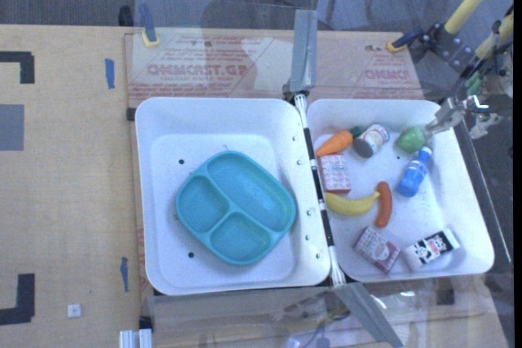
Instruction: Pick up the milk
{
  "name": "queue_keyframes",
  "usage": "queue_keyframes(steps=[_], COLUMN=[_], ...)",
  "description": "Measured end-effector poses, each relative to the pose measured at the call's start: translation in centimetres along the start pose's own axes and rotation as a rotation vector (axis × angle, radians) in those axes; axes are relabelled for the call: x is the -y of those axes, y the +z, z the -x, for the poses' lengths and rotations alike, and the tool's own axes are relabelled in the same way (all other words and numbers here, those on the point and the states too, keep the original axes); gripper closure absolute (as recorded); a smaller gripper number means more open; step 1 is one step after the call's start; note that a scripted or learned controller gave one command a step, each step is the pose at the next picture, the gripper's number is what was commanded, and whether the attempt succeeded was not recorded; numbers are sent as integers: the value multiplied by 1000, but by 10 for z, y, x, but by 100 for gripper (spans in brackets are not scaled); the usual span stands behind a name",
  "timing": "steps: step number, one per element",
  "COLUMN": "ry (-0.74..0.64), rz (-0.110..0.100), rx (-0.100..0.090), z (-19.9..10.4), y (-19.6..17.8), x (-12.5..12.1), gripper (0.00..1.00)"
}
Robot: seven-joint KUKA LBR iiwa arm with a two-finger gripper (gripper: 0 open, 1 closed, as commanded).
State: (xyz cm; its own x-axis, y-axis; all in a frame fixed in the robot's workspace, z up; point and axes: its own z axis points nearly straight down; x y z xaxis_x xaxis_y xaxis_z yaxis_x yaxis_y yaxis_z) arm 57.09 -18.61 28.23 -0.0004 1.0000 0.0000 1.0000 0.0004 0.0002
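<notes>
The milk (432, 248) is a small white carton with black patches. It lies on its side near the front right corner of the right bin (481, 240). My gripper (444, 120) hangs over the bin's back right edge, just right of a green item (412, 138). It is well behind the milk, with the blue bottle (414, 177) between them. Nothing is visibly held in it.
The right bin also holds a carrot (334, 143), a small can (372, 139), a red carton (334, 174), a banana (352, 204), a sausage (384, 208) and a pink carton (376, 248) left of the milk. A blue divided plate (236, 208) lies in the left bin (155, 134).
</notes>
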Motion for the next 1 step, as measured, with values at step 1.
queue_keyframes(steps=[1], ry=[-177], rz=[1], rx=[0], z=[9], y=[157], x=[54], gripper=[0])
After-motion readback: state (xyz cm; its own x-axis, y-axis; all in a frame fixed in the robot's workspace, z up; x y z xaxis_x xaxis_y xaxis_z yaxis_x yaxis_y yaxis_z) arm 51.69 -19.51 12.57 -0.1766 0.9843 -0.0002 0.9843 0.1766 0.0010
